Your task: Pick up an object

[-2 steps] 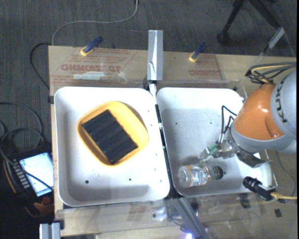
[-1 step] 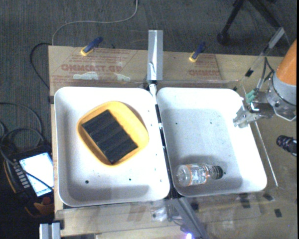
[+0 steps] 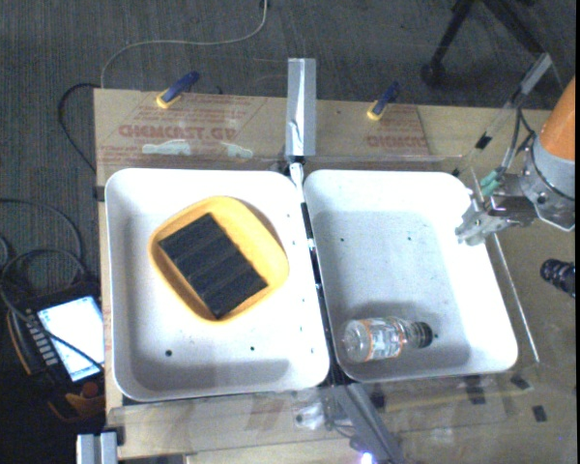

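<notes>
At the frame's right edge, the gripper point(image 3: 476, 218) hovers over the right bin point(image 3: 483, 288); its jaw state is unclear. A bottle point(image 3: 385, 337) lies lower centre.

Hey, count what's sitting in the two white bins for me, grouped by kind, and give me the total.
Yellow dish with a black ridged pad in it, left bin: 1
Clear plastic bottle, lying on its side, right bin: 1
Total: 2
</notes>
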Tool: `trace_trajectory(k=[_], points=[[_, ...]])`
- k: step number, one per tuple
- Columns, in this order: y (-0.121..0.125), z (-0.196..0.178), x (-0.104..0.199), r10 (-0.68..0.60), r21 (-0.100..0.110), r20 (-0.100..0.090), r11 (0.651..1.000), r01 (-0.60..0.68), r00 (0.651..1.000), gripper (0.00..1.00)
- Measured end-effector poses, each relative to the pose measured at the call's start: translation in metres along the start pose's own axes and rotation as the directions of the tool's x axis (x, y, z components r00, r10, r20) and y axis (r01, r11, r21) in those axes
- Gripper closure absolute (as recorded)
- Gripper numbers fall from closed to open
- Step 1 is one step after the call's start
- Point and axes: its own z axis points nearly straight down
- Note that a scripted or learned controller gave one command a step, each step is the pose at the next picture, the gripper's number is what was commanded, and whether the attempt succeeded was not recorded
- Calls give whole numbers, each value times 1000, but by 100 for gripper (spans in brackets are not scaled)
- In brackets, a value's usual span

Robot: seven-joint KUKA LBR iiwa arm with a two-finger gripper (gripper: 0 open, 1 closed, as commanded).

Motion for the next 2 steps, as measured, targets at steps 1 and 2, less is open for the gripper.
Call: trace_trajectory(k=[1,2], points=[[-38,-67,77,33,-1,-6,999,-33,999,100],[-60,-59,146,-103,-1,-7,995,103,995,100]])
